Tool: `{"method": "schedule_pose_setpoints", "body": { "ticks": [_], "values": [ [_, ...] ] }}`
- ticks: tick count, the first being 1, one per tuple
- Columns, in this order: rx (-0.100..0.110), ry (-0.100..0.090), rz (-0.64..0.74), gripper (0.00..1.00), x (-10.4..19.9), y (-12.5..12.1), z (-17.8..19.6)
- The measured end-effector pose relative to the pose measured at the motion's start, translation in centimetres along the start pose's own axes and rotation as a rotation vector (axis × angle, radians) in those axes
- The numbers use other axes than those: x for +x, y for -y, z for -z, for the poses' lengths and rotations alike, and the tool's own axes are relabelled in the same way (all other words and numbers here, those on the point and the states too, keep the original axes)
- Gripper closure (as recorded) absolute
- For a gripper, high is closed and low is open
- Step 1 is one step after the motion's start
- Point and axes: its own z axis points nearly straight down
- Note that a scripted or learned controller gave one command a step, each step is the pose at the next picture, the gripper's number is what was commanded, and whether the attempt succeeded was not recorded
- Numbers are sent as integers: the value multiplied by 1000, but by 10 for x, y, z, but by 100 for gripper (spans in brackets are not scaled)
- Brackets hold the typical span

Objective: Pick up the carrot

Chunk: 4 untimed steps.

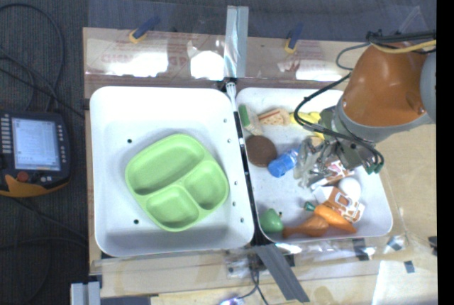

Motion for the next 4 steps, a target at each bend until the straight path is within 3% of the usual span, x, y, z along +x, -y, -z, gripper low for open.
{"method": "schedule_pose_setpoints", "body": {
  "ticks": [1,2,3,4],
  "values": [
    [4,2,-123,100,34,108,15],
    [2,2,-117,0,33,105,14],
    [-3,-4,-213,0,55,33,-43],
    [9,6,-336,0,47,8,-83]
  ]
}}
